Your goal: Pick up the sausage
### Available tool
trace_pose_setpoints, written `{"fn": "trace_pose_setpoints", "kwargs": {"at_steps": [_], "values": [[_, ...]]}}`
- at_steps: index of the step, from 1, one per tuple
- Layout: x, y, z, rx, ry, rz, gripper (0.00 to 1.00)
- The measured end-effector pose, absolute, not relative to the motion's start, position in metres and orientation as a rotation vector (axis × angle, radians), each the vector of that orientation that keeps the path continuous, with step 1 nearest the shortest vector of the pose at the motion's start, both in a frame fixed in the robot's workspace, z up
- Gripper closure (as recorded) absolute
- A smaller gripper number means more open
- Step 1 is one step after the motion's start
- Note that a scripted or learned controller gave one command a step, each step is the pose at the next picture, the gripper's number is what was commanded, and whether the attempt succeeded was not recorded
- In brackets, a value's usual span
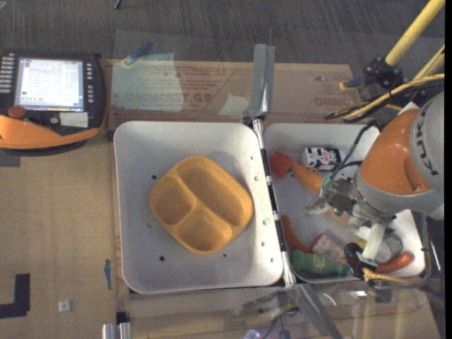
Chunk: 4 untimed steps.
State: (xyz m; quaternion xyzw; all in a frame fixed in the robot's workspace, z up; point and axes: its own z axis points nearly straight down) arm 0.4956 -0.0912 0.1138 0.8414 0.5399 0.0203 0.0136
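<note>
Nearest the camera, in the right bin's (302,217) near right corner, lies the sausage (394,262): a short, slightly curved orange-red link, close against the bin wall and partly tucked under the arm's hardware. Just left of it along the near wall is a green bottle (318,263), with a small packet (329,246) above it and a thin red piece (289,233) by the left wall.

Further in, the gripper (326,202) hangs over the middle of this bin, well apart from the sausage and holding nothing that can be seen; whether it is open or shut I cannot tell. Beyond it lie a carrot (302,174) and a black-and-white carton (321,158). The left bin (141,161) holds a yellow tray (201,203), and a pendant (49,97) sits at the far left.

The sausage is probably a light toy, smooth and rounded, so likely to roll or squirt out of a pinch near an end. The best hold looks to be across its middle, closing over the narrow width. The wall close by leaves little room on that side, so the approach needs care.
</note>
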Motion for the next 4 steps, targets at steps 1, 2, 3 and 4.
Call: {"fn": "trace_pose_setpoints", "kwargs": {"at_steps": [1,2,3,4], "values": [[0.4811,-0.0963,0.0867,2.462,1.949,0.008,0.00],[0.4810,-0.0965,0.0866,2.463,1.949,0.008,0.00],[0.4810,-0.0965,0.0866,2.463,1.949,0.008,0.00],[0.4810,-0.0965,0.0866,2.463,1.949,0.008,0.00]]}}
